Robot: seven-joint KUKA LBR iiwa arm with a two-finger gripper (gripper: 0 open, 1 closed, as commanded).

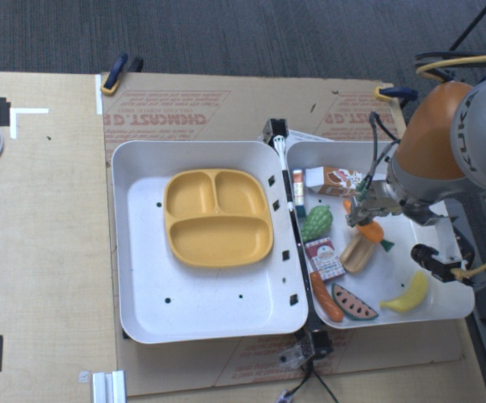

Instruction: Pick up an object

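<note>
A bench (41, 250) covered by brown cardboard (184, 112) carries two white bins (142, 309) side by side.

An orange carrot-like toy (372, 231) is lying in the right bin (444, 309), just under the end effector (362, 212), and it is touching a tan bread-shaped piece (357, 254). A yellow banana (408, 295) is resting near the bin's front right corner.

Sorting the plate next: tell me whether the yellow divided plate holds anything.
Empty. The yellow plate in the left bin shows three bare compartments.
</note>
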